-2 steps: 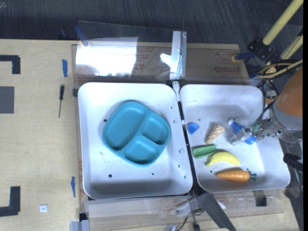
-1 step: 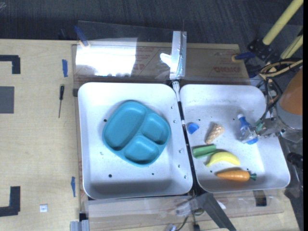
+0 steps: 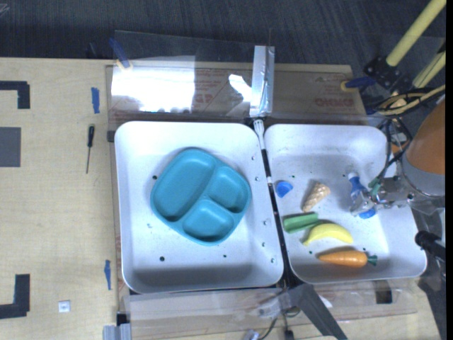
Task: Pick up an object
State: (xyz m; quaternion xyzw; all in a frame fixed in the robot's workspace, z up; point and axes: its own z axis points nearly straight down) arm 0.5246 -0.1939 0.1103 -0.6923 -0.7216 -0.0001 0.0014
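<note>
Gripper [image 3: 362, 202] in right bin [image 3: 333, 142], by its right wall; finger state cannot be told. Objects left of it: banana [image 3: 327, 233], carrot [image 3: 344, 258], shell [image 3: 316, 195]. Left bin [image 3: 134, 190]: blue tray [image 3: 201, 195].

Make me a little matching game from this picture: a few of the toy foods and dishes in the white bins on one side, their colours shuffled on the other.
Things:
1. divided plate in the left bin
2. banana
3. carrot
4. small cap-like piece beside the wall between the bins

Colours:
A. orange with a green tip
B. turquoise
C. darker blue
D. yellow

Pairs: 1-B, 2-D, 3-A, 4-C
</note>
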